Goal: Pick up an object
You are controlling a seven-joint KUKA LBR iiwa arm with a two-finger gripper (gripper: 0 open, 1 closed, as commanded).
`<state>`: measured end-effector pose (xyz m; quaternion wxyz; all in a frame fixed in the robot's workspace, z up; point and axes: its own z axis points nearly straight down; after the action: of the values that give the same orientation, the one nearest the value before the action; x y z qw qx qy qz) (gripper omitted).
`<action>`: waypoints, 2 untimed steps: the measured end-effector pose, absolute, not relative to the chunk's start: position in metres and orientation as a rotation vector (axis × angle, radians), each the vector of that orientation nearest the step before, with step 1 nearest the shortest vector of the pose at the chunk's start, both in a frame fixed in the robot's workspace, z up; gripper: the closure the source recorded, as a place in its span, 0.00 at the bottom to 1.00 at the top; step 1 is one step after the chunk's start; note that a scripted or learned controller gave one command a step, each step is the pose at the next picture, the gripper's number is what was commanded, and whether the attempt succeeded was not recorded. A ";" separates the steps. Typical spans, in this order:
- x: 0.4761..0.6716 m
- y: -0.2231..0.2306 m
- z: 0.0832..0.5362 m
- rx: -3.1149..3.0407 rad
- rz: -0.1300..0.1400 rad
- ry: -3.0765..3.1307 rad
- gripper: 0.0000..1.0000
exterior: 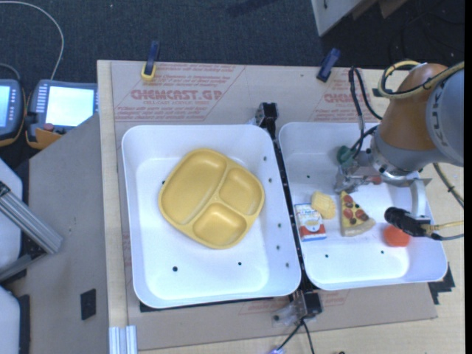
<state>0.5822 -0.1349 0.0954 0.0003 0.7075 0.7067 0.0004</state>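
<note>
The right bin [354, 271] holds several small items. A pizza slice toy [354, 216] lies near its middle, with a pale yellow chunk [322, 203] to its left. A small white carton with red and blue print [310, 222] rests against the bin's left wall. An orange-red round piece [396, 236] lies toward the right. A green item [344, 153] sits at the back, partly hidden by the arm. My gripper [346, 183] hangs low over the bin, just above the pizza slice's tip and right of the yellow chunk. Nothing shows between its fingers.
The left bin [147, 264] carries a yellow divided plate [212, 198] at its centre. A black clamp [267, 113] sits at the back between the bins. The grey and orange arm [413, 124] covers the right bin's back right corner.
</note>
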 end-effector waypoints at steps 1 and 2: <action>0.591 -0.134 0.157 2.215 0.006 2.218 1.00; 0.588 -0.129 0.220 2.214 0.007 2.218 1.00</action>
<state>0.5882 -0.1292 0.2195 0.0038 0.7065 0.7077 0.0023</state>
